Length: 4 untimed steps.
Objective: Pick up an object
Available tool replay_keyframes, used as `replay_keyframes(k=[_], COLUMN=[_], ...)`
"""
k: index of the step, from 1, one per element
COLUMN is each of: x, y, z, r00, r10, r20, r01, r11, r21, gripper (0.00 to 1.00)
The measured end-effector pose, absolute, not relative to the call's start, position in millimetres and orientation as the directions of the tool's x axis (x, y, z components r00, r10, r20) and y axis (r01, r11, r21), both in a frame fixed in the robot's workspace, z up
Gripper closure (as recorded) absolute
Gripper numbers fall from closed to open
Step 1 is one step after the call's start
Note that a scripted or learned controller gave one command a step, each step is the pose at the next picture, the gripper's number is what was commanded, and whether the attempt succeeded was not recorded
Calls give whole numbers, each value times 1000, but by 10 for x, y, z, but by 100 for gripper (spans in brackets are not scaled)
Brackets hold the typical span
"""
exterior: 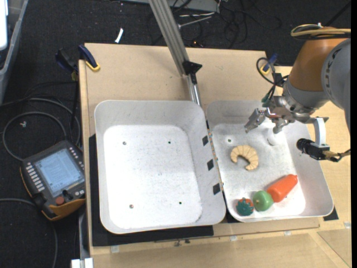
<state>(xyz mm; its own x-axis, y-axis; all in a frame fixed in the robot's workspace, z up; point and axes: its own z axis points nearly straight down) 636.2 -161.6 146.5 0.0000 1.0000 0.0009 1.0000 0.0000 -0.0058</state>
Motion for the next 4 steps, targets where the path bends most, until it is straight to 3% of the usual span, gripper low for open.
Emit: replay_keyframes(k=[1,2,4], x=[6350,6371,6415], y=[-1606,-1612,-1606], z=[926,1070,2329], r00=[0,0,-2], r10=[1000,1000,1000], r20=[1,-1,-3], r01=[1000,1000,1000], r11=[0,0,2], r21=[-5,2,9], gripper=[0,100,100])
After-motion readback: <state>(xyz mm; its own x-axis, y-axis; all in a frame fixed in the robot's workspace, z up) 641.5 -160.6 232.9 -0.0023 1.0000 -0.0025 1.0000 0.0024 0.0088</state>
